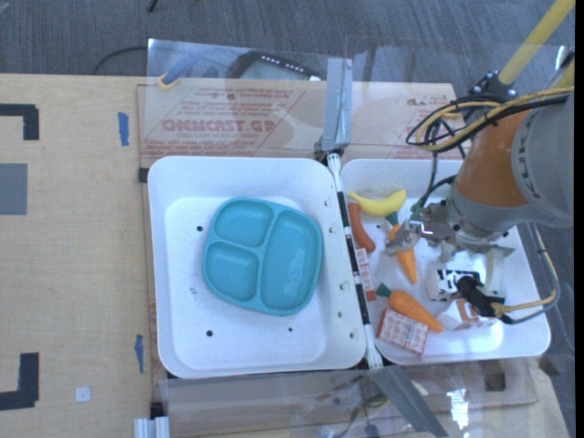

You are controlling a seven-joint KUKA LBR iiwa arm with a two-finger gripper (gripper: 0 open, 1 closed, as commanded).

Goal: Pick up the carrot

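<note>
Two carrots lie in the right bin point(534, 331). A small orange carrot point(406, 265) points downward near the bin's middle, its top end right at the tip of my gripper point(408, 233). A larger carrot point(418, 310) with a green top lies lower down, near the front. The gripper reaches in from the right, with the grey and orange arm point(497, 176) above it. The gripper's tip touches or overlaps the small carrot's upper end, and I cannot make out whether it grips it.
A yellow banana point(383, 201) and a red sausage point(361, 230) lie at the right bin's back left. A checkered red cracker box point(402, 331) sits at its front. The left bin point(173, 336) holds a teal divided plate point(263, 255).
</note>
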